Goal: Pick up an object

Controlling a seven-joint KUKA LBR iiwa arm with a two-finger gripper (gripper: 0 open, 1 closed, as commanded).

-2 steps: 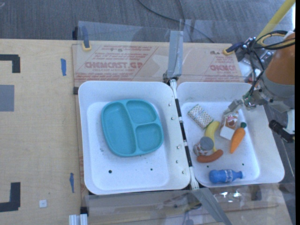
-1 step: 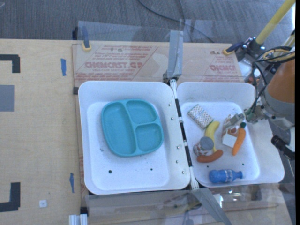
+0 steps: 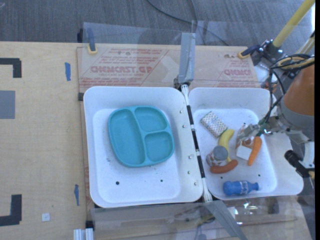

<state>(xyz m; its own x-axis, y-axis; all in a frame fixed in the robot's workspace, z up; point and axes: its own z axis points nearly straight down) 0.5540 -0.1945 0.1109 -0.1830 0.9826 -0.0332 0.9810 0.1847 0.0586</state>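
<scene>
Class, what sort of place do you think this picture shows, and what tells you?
Probably a robot lab bench: two white bins side by side on a wooden bench, toy food such as a banana, and a robot arm reaching in.

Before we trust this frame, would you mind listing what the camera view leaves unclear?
- Gripper: small and blurred over the right bin; open or shut is unreadable.
- White item beside the carrot: partly covered by the gripper, identity unclear.
- Arm: cut off by the right edge.
- Small can: label too small to read.
</scene>
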